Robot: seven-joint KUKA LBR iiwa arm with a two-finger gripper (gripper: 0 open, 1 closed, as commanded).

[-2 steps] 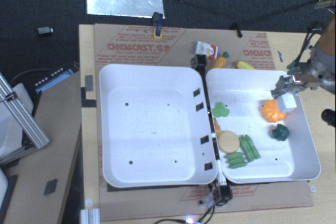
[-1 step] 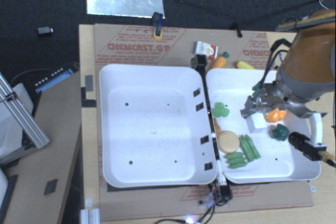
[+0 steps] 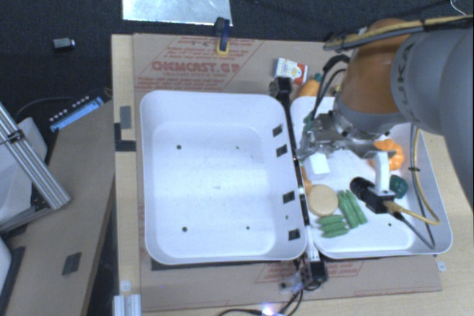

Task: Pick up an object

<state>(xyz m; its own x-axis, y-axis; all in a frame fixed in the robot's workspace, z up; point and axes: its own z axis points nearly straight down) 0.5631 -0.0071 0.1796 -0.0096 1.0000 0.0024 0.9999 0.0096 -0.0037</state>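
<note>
1. Two shallow white bins stand side by side on the table [image 3: 85, 189], the left bin [image 3: 215, 181] and the right bin [image 3: 437, 234] meeting along their inner walls (small black clips [image 3: 281, 152] line that seam).
2. The grey arm [image 3: 437, 78] reaches in from the right, its orange band [image 3: 374, 78] above the rear of the right bin.
3. The tool [image 3: 315, 140] hangs low by the right bin's left wall. Whether it is apart or together I cannot tell.
4. The things to pick all lie in the right bin. A white block [image 3: 319, 165] sits just in front of the tool, though contact is unclear.
5. A tan disc [image 3: 322, 200] lies nearer the front, with green pods [image 3: 352, 208] just beside it.
6. An orange piece [image 3: 394, 154] and a teal piece [image 3: 400, 186] lie toward the right wall.
</note>
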